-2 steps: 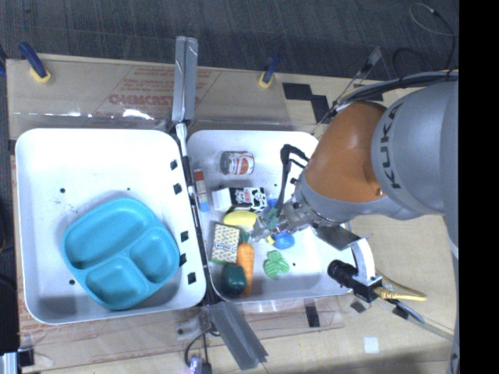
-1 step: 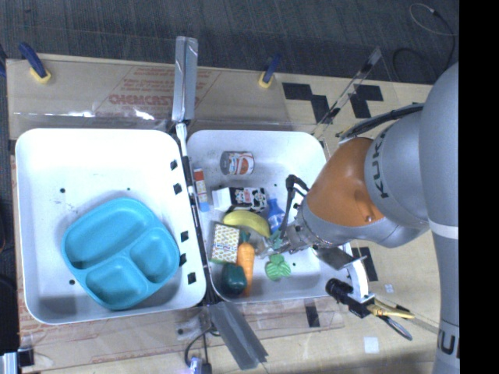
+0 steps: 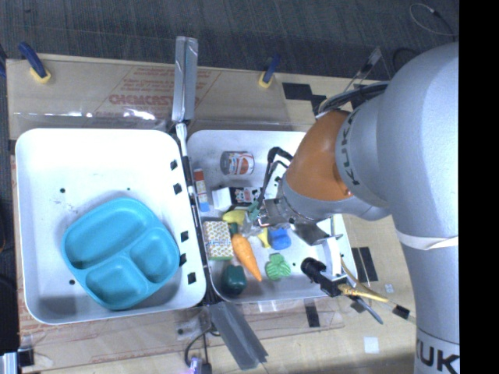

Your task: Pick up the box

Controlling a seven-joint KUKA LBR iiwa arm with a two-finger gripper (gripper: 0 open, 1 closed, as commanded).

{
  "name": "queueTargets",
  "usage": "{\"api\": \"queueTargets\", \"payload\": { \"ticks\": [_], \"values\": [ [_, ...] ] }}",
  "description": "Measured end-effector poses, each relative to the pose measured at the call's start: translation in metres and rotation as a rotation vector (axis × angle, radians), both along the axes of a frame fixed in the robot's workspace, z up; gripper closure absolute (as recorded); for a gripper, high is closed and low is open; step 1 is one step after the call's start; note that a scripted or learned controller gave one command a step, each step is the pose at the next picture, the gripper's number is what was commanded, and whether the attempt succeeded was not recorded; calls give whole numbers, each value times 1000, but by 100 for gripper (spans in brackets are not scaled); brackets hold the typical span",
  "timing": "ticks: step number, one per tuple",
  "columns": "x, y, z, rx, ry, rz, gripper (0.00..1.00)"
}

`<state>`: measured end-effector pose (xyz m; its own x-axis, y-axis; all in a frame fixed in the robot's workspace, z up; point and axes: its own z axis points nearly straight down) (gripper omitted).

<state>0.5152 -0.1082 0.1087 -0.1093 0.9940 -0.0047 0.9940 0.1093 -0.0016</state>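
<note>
Gripper: my gripper (image 3: 261, 213) low in right bin (image 3: 312, 287), finger state cannot be told | Box: box (image 3: 219, 239) at its 8 o'clock, flat, carrot (image 3: 246, 258) touching | Risk: crowding by yellow piece (image 3: 238, 216) may foul a grasp

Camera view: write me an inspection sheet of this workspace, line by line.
Surface: two shallow white bins side by side, left bin and right bin, on a bench.
Job's things: small patterned box lying flat at the right bin's left wall, beside the carrot.
Clutter: can, blue piece, green ruffled item, dark green item in the right bin; blue divided tray in the left bin.
Grippers: gripper low over the right bin's middle, finger state unclear.
Cables: black cable looping by the wrist.
Surroundings: blue clamps on the bench's far edge; dark floor.
</note>
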Motion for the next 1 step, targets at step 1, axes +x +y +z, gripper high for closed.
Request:
{"api": "queueTargets", "payload": {
  "ticks": [1],
  "values": [
    [-1,2,-2,5,3,2,0]
  ]
}}
